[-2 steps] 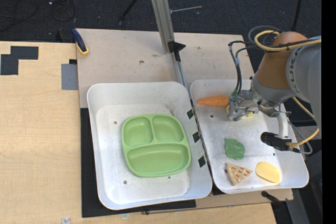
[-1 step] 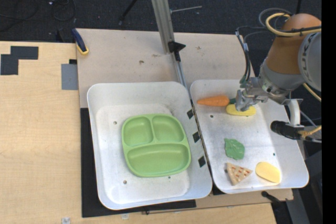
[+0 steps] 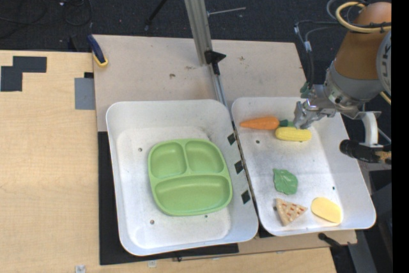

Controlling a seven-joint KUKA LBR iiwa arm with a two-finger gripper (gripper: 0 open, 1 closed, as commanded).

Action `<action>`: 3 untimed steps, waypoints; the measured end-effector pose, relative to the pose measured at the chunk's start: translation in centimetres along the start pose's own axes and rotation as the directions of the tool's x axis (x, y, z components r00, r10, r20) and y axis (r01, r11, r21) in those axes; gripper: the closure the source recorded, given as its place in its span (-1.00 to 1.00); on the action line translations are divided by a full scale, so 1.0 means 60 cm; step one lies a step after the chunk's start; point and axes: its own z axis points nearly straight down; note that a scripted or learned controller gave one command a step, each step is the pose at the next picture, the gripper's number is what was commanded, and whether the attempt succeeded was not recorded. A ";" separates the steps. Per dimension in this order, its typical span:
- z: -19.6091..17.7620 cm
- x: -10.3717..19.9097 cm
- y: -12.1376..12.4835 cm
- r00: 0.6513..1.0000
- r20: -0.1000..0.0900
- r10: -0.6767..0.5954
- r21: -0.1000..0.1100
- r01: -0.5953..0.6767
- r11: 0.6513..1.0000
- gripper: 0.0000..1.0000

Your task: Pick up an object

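Observation:
The right bin (image 3: 348,156) holds an orange carrot (image 3: 259,123), a yellow corn cob (image 3: 293,134), a green leafy piece (image 3: 285,181), a pizza slice (image 3: 290,211) and a yellow lemon-shaped piece (image 3: 326,209). My gripper (image 3: 304,117) hangs at the far side of this bin, its tips just above the right end of the corn cob and beside the carrot's green top. The grey wrist and orange band rise to the right of it. Nothing shows between the fingers.
The left bin (image 3: 121,137) holds a green divided plate (image 3: 189,176). An upright aluminium post (image 3: 198,16) stands behind the bins. Black clips (image 3: 238,166) sit on the ridge between the bins. A wooden tabletop (image 3: 45,156) lies to the left.

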 end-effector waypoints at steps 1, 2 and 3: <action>-0.061 -0.002 0.001 1.000 0.000 0.000 0.000 0.000 1.000 1.00; -0.040 0.091 -0.004 1.000 -0.002 -0.002 0.006 0.002 1.000 1.00; -0.042 0.188 -0.030 1.000 -0.002 -0.003 0.006 0.003 1.000 1.00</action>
